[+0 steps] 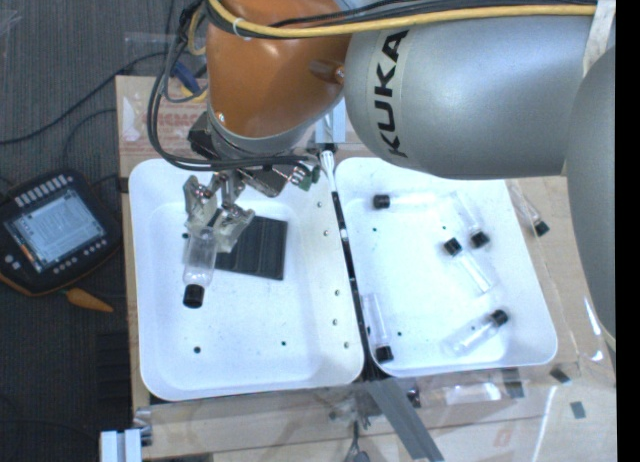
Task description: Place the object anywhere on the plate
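Vial (pixel 200 258) sits clamped in the pincer (pixel 212 222) beside the black plate (pixel 256 248); arm (pixel 470 80) reads "KUKA".

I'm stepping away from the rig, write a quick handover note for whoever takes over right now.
Gripper: over the left bin, fingers shut on a clear vial that hangs down with its black cap lowest.
Plate: the dark square lying flat in the left bin, just to the view's right of the vial.
Right bin: several more clear vials with black caps lie loose.
Done: a vial is between the fingers.
Left: shift it over the plate and release it; it is not on the plate yet.
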`<action>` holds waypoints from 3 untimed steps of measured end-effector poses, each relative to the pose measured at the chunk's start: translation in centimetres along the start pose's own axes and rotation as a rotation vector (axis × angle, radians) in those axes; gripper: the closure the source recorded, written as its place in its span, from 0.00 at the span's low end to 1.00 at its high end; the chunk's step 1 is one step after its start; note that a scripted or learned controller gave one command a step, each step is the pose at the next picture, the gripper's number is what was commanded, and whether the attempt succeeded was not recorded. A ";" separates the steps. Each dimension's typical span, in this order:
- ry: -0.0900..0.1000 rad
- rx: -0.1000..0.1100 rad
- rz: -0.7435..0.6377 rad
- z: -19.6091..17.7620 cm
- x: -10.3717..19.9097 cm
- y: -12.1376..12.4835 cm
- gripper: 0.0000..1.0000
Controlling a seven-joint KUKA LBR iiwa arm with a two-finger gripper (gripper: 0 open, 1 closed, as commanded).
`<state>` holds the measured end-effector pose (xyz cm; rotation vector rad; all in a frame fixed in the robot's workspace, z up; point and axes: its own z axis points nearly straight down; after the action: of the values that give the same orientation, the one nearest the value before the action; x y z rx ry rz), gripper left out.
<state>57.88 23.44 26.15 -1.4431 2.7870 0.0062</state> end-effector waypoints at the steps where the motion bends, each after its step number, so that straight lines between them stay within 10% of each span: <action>1: 0.002 -0.001 -0.120 3.2 5.0 4.0 1.00; 2: 0.001 0.000 -0.150 3.6 2.7 -3.4 1.00; 3: 0.003 -0.001 -0.156 7.6 10.1 4.6 1.00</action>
<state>48.31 17.87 18.50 -1.6576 2.6684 0.0046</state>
